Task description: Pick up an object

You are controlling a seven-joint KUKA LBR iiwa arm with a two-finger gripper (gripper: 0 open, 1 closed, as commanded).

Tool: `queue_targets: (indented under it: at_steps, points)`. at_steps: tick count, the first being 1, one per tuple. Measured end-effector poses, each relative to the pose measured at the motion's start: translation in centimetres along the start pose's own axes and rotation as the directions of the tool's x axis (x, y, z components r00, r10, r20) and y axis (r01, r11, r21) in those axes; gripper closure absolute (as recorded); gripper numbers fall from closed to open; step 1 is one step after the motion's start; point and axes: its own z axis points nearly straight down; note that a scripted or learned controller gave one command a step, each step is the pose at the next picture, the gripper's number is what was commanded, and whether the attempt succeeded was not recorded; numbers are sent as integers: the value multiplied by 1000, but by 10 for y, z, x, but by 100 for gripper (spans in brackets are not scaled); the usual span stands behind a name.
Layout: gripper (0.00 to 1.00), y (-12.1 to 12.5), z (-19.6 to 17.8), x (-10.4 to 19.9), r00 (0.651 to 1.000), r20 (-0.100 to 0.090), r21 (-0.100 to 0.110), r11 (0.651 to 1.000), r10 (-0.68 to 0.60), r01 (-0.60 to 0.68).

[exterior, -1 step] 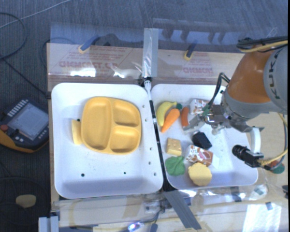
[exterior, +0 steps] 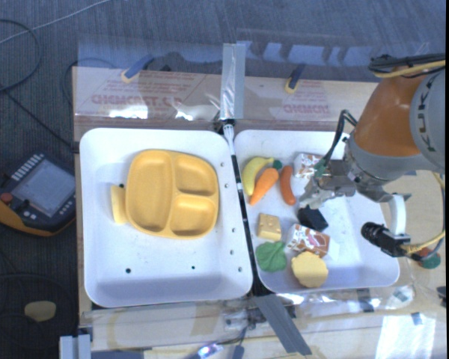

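Gripper (exterior: 312, 209): I see it low in the right bin (exterior: 374, 271), over the black piece at the middle of the pile; I cannot tell its state from this slanted view.
Black piece (exterior: 313, 218): my likeliest target, lying directly under the tool, touching the printed packet below it.
Nearest neighbours: a printed packet (exterior: 309, 239) just beneath, another wrapper (exterior: 307, 164) just above, the thin orange stick (exterior: 286, 185) to the left.
Further out: carrot (exterior: 263, 185) against the banana (exterior: 251, 172), cheese cube (exterior: 269, 226), green leaf (exterior: 270, 256), yellow lump (exterior: 309, 269) near the front wall.
Left bin (exterior: 97, 275): holds the yellow divided tray (exterior: 171, 193), well apart from the work.
Risk, crowding: I judge a closing grip could catch a packet edge along with the black piece, or nudge it aside.
Risk, shape: the piece looks small and flat, so it may slip out on lifting.
Risk, view: the wrist hides contact, so I could misjudge a miss as a catch.
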Motion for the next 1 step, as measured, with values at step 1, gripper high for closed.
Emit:
queue_targets:
  at_steps: [1]
  points:
    - [0, 0, 0, 0, 1000, 0, 0, 1000, 0, 0]
